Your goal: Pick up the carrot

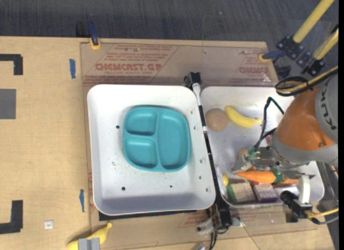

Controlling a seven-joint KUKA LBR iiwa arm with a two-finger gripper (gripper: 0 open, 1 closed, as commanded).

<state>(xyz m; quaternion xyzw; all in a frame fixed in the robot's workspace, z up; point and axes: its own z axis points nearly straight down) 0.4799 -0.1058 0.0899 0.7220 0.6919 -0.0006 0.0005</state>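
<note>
The carrot (258,177), orange with a green tip pointing right, lies near the front of the right bin (236,97). My gripper (260,159) hangs directly over it, under the grey wrist and orange band that reach in from the right. The wrist hides the point where gripper and carrot meet, so I cannot tell whether they touch.
A yellow banana (241,117) and a tan round item (216,120) lie at the back of the right bin. Two small boxes (251,191) sit just in front of the carrot. The left bin (102,152) holds a teal divided plate (157,138).
</note>
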